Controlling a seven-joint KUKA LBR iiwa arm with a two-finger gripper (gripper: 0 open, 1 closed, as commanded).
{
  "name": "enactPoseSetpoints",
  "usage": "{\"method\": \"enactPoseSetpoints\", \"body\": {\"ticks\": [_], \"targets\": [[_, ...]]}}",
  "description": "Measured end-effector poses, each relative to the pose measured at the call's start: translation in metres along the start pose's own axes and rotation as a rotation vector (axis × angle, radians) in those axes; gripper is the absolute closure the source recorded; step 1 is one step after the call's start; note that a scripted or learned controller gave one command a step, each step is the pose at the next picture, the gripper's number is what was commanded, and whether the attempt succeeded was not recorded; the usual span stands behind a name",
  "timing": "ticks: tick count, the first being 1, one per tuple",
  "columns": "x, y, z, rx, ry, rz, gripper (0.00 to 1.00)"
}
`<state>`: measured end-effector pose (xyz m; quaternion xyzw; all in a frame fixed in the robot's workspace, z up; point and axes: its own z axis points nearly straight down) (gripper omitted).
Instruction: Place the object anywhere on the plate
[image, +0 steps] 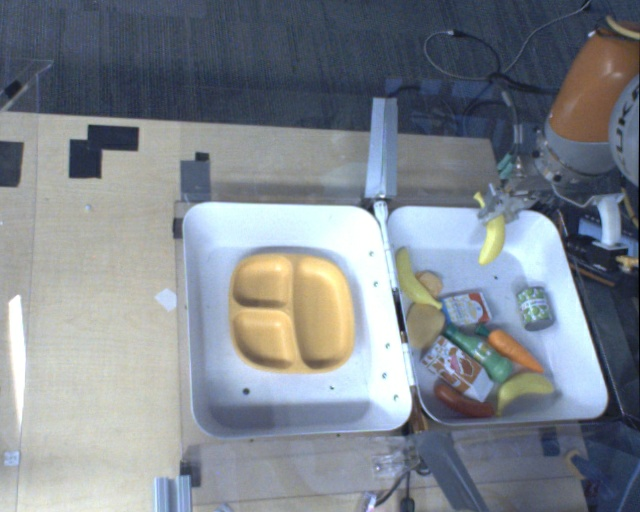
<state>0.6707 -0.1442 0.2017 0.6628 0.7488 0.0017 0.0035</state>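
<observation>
Pale wood is seen across the bench (100, 300), with dark carpet beyond its far edge and black cables looped behind the arm. Two shallow white bins are set side by side on it — the left bin (205, 330) and the right bin (580, 340), their inner walls touching.

Well to the left of the pincer and lower in the frame, the yellow plate (293, 309) is seen, a three-compartment tray lying flat in the middle of the left bin.

At the upper right, the grey arm (600, 90) with its orange band is reaching in. The pincer (497, 207) is held above the far edge of the right bin, and a small yellow banana (491, 241) is seen clamped at its top end between the fingers — hanging nearly upright just below them, over the bin's far part, well apart from the plate.

Below the pincer, a cluster of toy food is spread on the bin floor: a second banana (412, 279) down-left against the dividing wall, a red-and-white carton (456, 364), an orange carrot (516, 349), a green bottle (480, 348). Down-right of the pincer, a small green can (535, 307) is standing alone.
</observation>
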Motion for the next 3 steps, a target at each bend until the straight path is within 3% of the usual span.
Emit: {"method": "enactPoseSetpoints", "body": {"ticks": [1,2,3], "targets": [[0.079,0.01,-0.075,-0.001,0.002,0.005,1.0],[0.071,-0.009,-0.07,0.002,0.002,0.046,1.0],[0.132,0.009,0.015,0.001,0.003,-0.167,1.0]]}}
